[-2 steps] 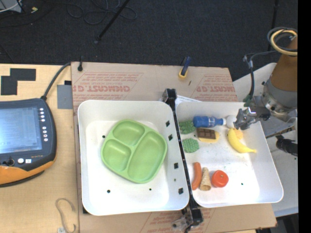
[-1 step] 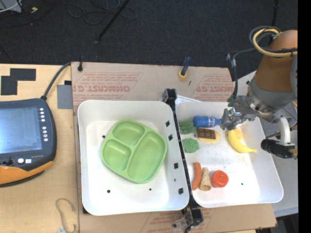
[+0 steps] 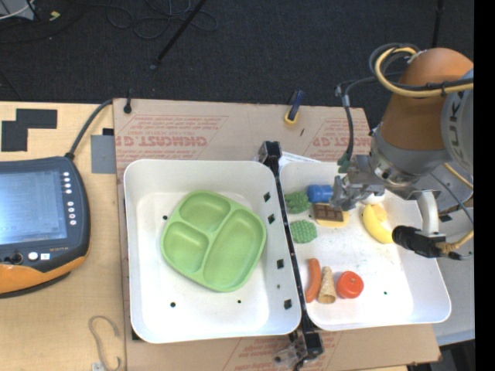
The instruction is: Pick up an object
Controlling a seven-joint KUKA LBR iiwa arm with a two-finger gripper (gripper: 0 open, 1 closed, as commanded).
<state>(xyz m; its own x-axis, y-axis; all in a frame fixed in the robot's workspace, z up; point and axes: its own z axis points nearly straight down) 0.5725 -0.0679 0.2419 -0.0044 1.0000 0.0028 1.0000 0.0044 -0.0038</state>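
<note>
1. On the desk (image 3: 46,315), two shallow white plastic bins are seen side by side, the left bin (image 3: 147,284) and the right bin (image 3: 402,300), resting on a sheet of brown cardboard (image 3: 201,134).
2. A light green divided plastic tray (image 3: 214,239) is seen lying in the left bin.
3. Over the upper part of the right bin, the grey arm's jaws (image 3: 343,195) are lowered just above a brown rectangular block (image 3: 330,216); whether they are spread or pressed together cannot be told.
4. A blue block (image 3: 319,193) is seen just left of the jaws, with a dark green bumpy piece (image 3: 295,202) further left and a green waffled piece (image 3: 303,230) below it.
5. A yellow banana (image 3: 377,222) is seen to the right of the brown block.
6. Nearer the front wall, an orange carrot (image 3: 312,278), a tan cone (image 3: 327,286) and a red tomato (image 3: 350,284) are set in a row.
7. A teach pendant with a grey screen (image 3: 35,215) is seen at the desk's left.
</note>
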